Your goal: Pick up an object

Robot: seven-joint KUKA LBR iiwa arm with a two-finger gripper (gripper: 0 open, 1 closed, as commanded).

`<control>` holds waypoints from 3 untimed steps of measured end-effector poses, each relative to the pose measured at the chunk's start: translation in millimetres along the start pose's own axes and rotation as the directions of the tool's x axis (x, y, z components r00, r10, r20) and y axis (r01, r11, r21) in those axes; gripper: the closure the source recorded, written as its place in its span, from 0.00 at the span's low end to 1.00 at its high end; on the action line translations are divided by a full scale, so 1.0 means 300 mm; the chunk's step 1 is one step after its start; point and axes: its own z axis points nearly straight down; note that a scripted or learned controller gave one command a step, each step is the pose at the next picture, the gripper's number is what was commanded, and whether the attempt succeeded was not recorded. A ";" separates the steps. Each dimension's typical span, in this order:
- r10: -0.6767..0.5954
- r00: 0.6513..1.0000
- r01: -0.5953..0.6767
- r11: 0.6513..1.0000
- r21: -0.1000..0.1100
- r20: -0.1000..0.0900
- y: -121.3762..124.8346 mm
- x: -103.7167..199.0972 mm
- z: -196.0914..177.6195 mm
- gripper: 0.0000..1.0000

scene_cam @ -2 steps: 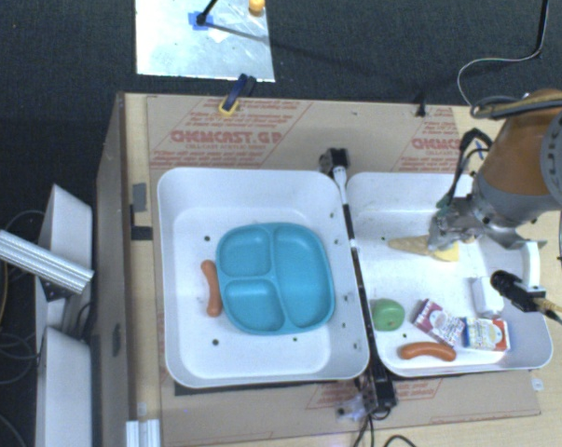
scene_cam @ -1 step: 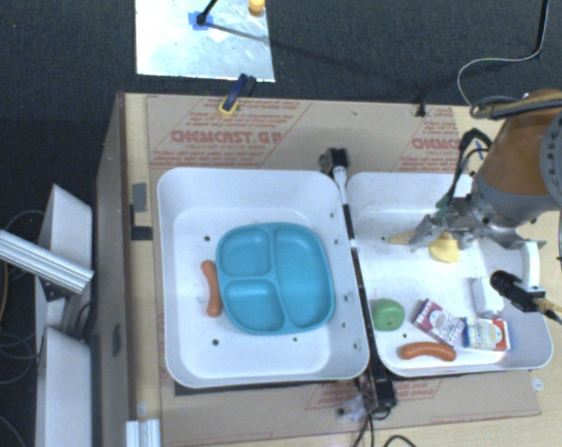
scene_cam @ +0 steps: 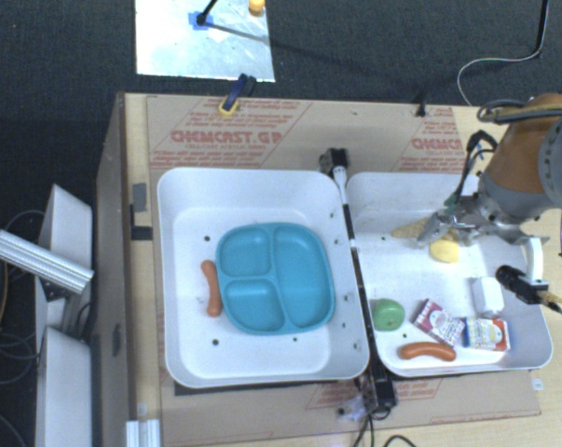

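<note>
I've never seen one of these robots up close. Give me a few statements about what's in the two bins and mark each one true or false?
1. The blue divided plate lies in the left bin. True.
2. A hot dog lies inside the plate. False: it lies beside the plate, on its left.
3. The tool is over the right bin, near a yellow object. True.
4. The green object sits in the left bin. False: it is in the right bin.
5. A second hot dog lies in the right bin. True.

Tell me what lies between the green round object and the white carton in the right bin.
In the camera view, a red-and-white packet lies between the green round object and the white carton.
</note>
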 end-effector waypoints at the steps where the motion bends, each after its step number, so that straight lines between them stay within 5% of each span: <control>1: -0.001 1.000 0.001 1.000 -0.002 0.000 0.025 -0.030 -0.003 0.00; 3: -0.002 1.000 0.002 1.000 -0.003 -0.001 0.048 0.026 -0.013 0.00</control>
